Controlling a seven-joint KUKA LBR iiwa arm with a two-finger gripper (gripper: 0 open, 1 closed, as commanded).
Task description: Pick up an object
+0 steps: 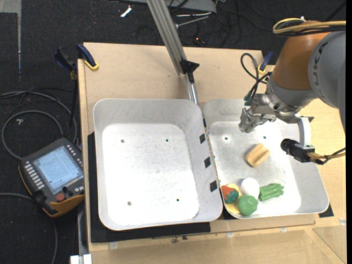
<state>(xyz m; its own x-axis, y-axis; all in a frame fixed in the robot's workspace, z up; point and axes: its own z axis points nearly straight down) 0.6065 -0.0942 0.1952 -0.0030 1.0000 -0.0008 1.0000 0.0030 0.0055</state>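
The right bin [286,147] holds a tan bread-like piece [257,155] near its middle. Along its near edge lie a white ball [249,186], a round green item [247,204], a green leafy toy [270,191] and a red and yellow piece [230,193]. My gripper [250,120] hangs over the far part of this bin, up and to the left of the tan piece, with nothing visibly held.
The left bin [146,161] lies beside the right one. A metal pole [168,29] slants in from the top to the bins' junction. A teach pendant [54,172] rests on the floor at the left. A black fitting [294,147] sits at the right bin's right side.
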